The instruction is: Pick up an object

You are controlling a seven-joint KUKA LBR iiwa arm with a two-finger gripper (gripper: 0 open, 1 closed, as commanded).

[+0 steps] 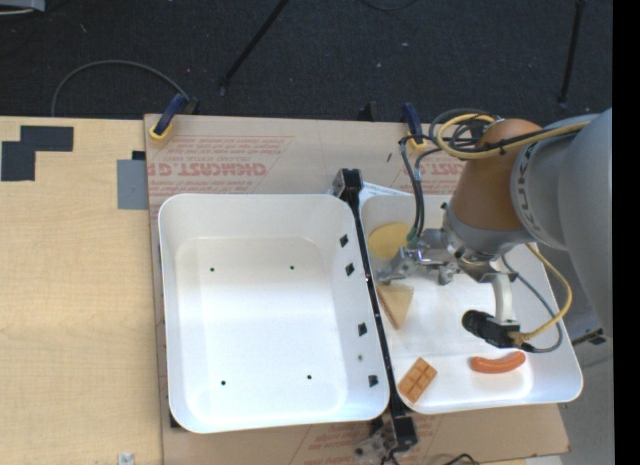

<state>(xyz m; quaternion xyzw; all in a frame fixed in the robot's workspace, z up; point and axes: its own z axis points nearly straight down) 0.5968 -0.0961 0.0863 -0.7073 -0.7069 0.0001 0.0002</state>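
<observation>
The right bin (560, 378) holds a yellow round piece (388, 240) at its far left, a pale cheese-like wedge (395, 303) below it, a small waffle-patterned square (417, 380) near the front and an orange-red sausage (497, 362) at the front right. My gripper (410, 265) hangs low over the bin's left part, between the yellow piece and the wedge. It is close to both, with metal parts hiding its tips. Nothing can be seen held.
The left bin (180, 253) lies beside the right one, split from it by a black clamped divider (365, 293). A black cable plug (487, 326) hangs off the arm just above the sausage. Cardboard underlies both bins; a wooden bench spreads to the left.
</observation>
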